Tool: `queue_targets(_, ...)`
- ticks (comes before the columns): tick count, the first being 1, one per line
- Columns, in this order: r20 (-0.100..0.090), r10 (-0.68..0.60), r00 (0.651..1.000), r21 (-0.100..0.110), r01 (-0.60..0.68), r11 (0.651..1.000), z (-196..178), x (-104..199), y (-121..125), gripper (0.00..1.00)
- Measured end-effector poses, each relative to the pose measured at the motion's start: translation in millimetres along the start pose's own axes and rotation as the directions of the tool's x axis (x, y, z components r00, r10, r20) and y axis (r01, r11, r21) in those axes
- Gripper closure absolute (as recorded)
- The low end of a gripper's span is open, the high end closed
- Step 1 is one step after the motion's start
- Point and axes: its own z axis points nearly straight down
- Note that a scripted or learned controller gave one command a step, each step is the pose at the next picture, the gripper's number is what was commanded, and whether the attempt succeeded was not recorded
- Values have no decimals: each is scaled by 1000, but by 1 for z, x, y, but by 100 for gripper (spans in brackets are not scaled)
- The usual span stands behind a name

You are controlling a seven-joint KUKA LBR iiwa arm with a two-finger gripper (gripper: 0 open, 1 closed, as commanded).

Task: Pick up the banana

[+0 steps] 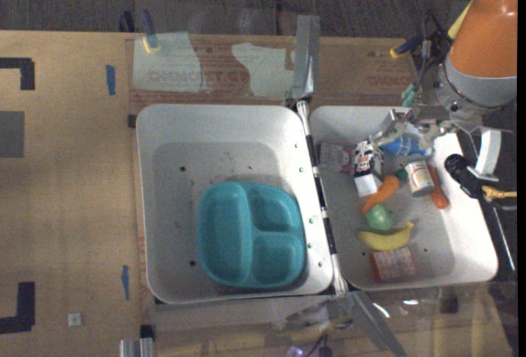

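While the arm (485, 34) leans in from the right, the banana (386, 238) lies flat on the floor of the right bin (468, 261), a short yellow curve with its ends turned upward and a darker tip at its right end. A green round piece (379, 217) touches its upper edge, an orange carrot-like piece (380, 193) lies just beyond that, and a red packet (395, 265) sits just beside its lower edge.

The pincer (408, 136) is hard to make out: it merges with a bluish object (403, 146) and other small items beneath it, so I cannot tell whether it is open or closed. The upper part of the arm is cut off by the frame's right edge. Labels on the small can (420, 178) and the cartons (364, 158) are too blurred to read.

From the pincer, the banana lies well apart, toward the near rim of the same bin and slightly left, with the carrot-like piece and green piece between them. The teal divided tray (251, 236) rests in the left bin (164, 141), far left of the pincer, on the worktop (66, 183).
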Motion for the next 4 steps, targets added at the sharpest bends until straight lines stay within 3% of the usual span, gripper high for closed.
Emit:
queue_targets(1, 0, -13, 1000, -1, 13, 1000, 45, -35, -67, 0)
queue_targets(2, 0, -2, 1000, -3, 2, 1000, 140, -41, -105, 0)
queue_targets(3, 2, -75, 997, -8, 75, 997, 159, -28, -104, 0)
queue_targets(4, 8, -69, 998, -14, 69, 997, 149, -32, -102, 100)
